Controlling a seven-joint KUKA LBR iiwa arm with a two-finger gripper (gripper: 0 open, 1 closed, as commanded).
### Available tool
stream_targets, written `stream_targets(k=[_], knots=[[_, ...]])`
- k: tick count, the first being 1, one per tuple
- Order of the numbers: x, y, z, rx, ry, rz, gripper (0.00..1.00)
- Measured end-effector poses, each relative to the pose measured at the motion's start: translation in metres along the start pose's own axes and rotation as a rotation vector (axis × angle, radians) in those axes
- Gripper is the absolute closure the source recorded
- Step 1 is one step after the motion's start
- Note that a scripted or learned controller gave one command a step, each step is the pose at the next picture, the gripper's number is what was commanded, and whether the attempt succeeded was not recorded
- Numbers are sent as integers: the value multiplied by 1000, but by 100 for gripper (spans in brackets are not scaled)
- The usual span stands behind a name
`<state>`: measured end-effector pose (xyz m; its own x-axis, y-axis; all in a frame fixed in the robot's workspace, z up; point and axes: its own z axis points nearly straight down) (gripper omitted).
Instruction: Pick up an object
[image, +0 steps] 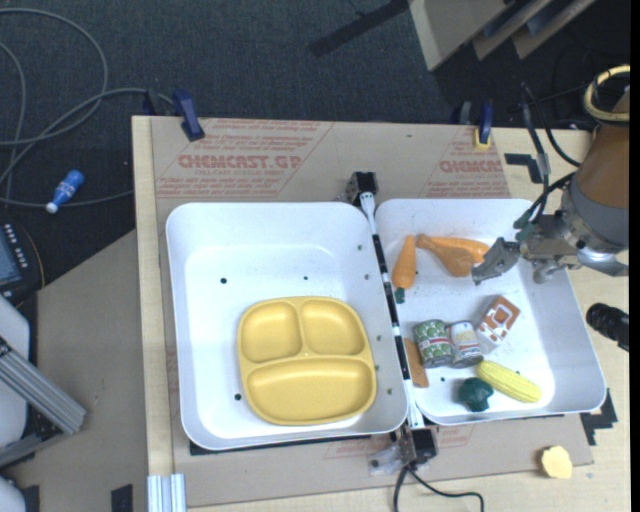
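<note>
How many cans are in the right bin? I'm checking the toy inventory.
2. A green-labelled can lies at the middle of the right white bin; a grey-labelled can touches its right side. None looks hidden.

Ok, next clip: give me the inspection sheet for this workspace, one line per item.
Surface: bench topped with printed board, bearing left bin and right bin side by side.
Job's things: in the right bin, carrot, orange toy, green can, small carton, corn cob, green vegetable.
Clutter: yellow divided plate in the left bin; yellow piece on the bench.
Grippers: gripper low over the right bin beside the orange toy, holding nothing visible.
Cables: black cables on the floor, upper left.
Surroundings: dark carpet; blue bottle on it.
</note>
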<state>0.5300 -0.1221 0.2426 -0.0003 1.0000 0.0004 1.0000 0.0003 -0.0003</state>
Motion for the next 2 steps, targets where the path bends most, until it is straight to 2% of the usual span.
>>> stream_targets(k=[1,2], knots=[[28,53,133,2,2,-4,0],[10,-27,160,9,2,4,0]])
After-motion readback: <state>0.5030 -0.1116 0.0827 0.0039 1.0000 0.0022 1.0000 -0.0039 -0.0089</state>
